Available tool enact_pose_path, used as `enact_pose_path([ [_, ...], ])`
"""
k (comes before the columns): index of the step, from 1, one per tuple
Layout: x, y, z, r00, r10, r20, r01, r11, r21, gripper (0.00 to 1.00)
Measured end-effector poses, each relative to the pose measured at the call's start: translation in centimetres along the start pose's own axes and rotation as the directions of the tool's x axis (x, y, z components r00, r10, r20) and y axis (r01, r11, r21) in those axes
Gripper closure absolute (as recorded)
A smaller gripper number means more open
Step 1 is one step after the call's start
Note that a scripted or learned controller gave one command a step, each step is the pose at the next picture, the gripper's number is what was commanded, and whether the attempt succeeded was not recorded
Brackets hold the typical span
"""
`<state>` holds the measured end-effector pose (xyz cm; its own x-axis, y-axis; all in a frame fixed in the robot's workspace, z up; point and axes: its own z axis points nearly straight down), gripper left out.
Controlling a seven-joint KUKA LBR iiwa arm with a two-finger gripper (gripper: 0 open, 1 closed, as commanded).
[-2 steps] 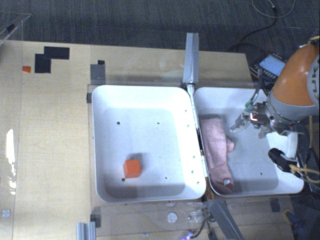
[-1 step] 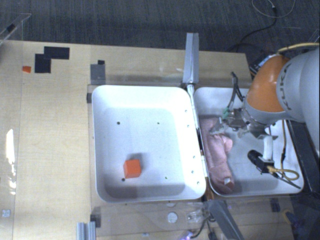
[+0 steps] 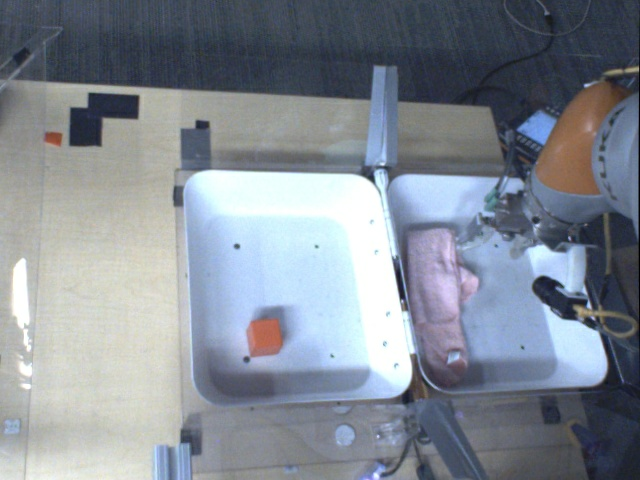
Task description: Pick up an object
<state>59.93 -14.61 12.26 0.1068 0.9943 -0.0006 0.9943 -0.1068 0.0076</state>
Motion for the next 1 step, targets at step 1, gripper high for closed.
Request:
enact_pose_path([
  [1, 4.04, -2.34, 2.84, 0.995, -0.101, 0.002, 0.101, 0.995, -0.015, 0.0],
])
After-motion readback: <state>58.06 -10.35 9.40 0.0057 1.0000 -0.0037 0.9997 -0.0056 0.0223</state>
